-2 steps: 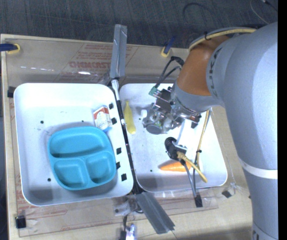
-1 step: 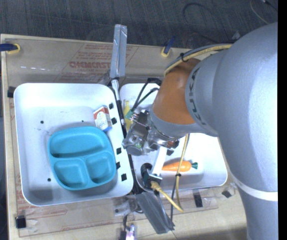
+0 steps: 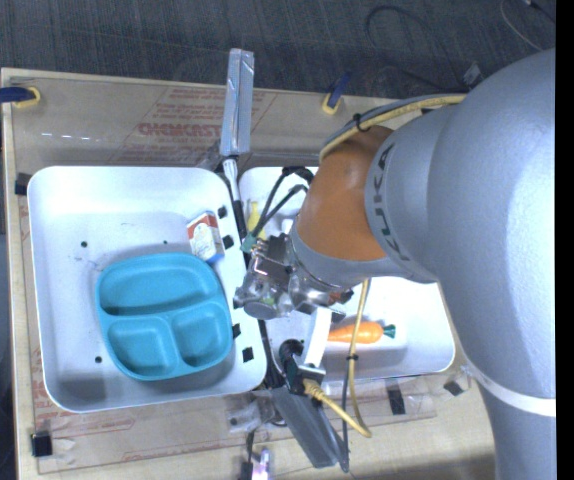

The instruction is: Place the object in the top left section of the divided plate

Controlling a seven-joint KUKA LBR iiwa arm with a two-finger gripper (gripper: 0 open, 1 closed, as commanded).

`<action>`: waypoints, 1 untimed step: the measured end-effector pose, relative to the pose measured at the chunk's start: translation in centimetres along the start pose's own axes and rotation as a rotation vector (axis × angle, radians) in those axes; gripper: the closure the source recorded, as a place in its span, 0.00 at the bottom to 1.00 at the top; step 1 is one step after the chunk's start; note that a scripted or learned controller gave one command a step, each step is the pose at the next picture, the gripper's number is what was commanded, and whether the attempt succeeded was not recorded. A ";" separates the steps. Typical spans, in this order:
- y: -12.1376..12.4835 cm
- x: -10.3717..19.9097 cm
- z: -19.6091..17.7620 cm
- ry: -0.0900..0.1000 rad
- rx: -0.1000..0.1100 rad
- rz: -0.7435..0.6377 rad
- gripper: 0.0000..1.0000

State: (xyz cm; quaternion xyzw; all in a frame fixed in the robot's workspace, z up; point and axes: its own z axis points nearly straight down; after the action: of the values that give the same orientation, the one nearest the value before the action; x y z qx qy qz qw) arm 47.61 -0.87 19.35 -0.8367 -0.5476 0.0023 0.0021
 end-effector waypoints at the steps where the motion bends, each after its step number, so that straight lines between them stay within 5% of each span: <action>1: 0.2 -0.2 -0.9 0.002 -0.003 0.399 1.00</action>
State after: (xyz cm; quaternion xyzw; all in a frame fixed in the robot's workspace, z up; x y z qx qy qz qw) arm 47.67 -1.16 20.27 -0.9286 -0.3710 0.0010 0.0008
